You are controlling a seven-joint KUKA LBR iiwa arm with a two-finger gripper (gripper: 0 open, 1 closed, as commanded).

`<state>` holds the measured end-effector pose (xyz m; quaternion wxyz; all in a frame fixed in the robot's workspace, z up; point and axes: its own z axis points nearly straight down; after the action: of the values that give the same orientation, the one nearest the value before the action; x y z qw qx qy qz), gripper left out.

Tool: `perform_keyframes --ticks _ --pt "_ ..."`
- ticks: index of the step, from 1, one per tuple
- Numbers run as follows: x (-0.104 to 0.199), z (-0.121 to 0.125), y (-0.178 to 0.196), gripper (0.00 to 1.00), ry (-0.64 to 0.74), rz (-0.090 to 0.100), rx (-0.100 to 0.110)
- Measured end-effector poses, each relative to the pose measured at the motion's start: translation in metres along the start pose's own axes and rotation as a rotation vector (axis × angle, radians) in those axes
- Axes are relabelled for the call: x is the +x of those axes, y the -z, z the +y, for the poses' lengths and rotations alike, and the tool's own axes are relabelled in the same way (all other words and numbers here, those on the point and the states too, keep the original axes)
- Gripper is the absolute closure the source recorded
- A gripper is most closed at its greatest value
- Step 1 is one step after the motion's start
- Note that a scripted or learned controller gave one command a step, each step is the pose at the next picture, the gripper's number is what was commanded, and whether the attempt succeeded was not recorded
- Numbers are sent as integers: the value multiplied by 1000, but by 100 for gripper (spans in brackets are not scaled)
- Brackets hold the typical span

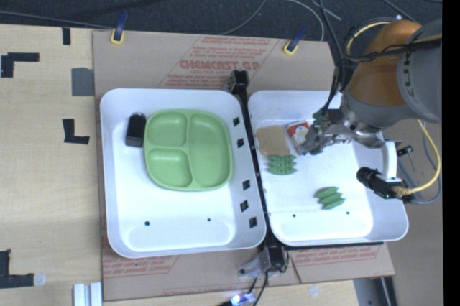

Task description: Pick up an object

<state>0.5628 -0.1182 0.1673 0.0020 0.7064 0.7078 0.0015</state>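
In the right bin (pixel 359 225) lie a tan flat piece (pixel 271 140), a dark green ridged object (pixel 282 165), a bright green pod-like object (pixel 330 197) and a small red and white item (pixel 297 130). My gripper (pixel 310 143) hangs low over the bin's upper middle, just right of the tan piece and beside the red and white item. Its tips are dark and partly hidden by the wrist. The green ridged object lies just below and left of it.
The left bin (pixel 122 175) holds a light green divided plate (pixel 189 150) and a small black block (pixel 135 130) at its left. A black divider with clips (pixel 248 154) runs between the bins. Cables trail across the dark mat behind the bench.
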Motion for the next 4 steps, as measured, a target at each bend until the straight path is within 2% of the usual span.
perform_keyframes --ticks 2,4 --pt "0 3 95 100 -1 0 2" --pt "104 4 98 100 4 1 6"
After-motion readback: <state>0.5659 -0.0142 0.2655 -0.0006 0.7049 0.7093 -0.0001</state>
